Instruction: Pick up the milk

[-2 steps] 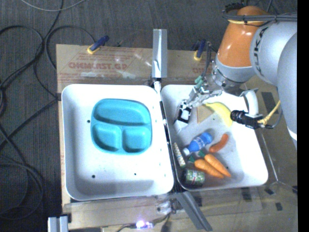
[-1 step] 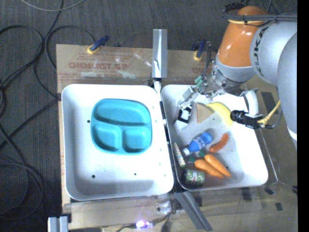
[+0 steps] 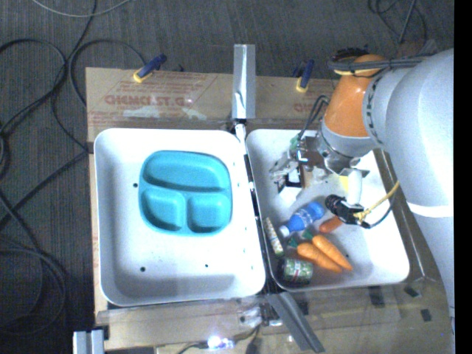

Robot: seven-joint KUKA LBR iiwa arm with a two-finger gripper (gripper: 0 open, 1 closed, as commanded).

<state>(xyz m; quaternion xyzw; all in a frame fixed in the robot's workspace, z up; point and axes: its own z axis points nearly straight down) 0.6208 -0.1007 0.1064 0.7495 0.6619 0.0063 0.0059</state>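
My gripper (image 3: 289, 169) hangs low over the back left part of the right bin (image 3: 391, 268), with the grey arm and its orange band reaching in from the right. A small blue bottle with a white band (image 3: 305, 217) lies tilted in the middle of that bin, a little in front of the gripper and apart from it. I cannot tell whether this bottle is the milk. Nothing is visibly held.
Two orange carrots (image 3: 324, 252) lie in front of the bottle, and a green can (image 3: 296, 270) sits at the bin's front left corner. A slim object (image 3: 273, 237) lies along the right bin's left wall. The left bin (image 3: 118, 271) holds a blue divided tray (image 3: 186, 192).
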